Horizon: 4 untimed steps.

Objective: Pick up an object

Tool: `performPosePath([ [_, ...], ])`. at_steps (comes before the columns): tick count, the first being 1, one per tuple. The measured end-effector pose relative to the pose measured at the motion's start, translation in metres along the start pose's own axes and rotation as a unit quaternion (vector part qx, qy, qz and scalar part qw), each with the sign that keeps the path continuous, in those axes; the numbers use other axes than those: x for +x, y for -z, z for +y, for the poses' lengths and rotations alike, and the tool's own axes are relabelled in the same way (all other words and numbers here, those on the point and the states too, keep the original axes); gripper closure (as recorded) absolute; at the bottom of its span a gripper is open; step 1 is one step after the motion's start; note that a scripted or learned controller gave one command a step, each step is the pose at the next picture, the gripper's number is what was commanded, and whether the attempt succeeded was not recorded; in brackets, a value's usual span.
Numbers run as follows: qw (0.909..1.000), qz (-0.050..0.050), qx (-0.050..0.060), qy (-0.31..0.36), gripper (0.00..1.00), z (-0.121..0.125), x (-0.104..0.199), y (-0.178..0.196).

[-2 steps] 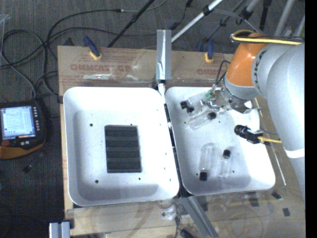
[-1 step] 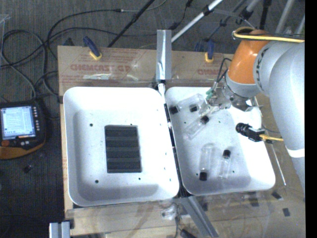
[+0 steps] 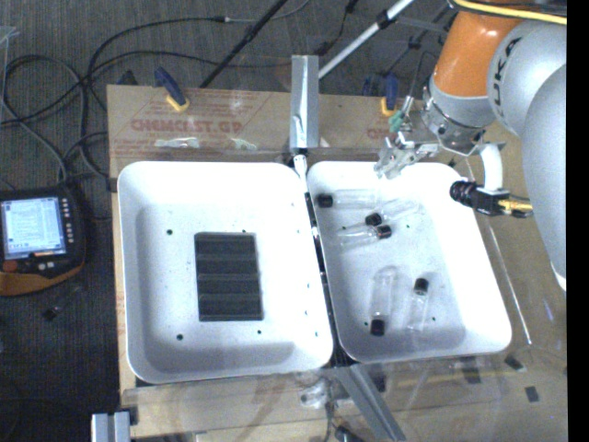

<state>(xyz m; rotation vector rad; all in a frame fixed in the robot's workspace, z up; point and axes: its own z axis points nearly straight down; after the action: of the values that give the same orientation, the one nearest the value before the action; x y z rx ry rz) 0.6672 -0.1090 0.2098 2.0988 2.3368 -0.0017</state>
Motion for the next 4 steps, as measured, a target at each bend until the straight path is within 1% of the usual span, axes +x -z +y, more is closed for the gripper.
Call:
performPosePath([
  [1,1.0000,0.000,0.000,0.000,0.00,0.000,0.000,0.000],
  [2,0.9999,-0.002,-0.011,0.012,0.00,-0.005,-0.021,-0.099],
  [3,0.9999,-0.002,-0.005,0.011,0.00,-0.060,0.012,-0.120],
  [4,0.9973,0.004,0.007,0.073,0.00,-0.003,-0.020,-0.122],
])
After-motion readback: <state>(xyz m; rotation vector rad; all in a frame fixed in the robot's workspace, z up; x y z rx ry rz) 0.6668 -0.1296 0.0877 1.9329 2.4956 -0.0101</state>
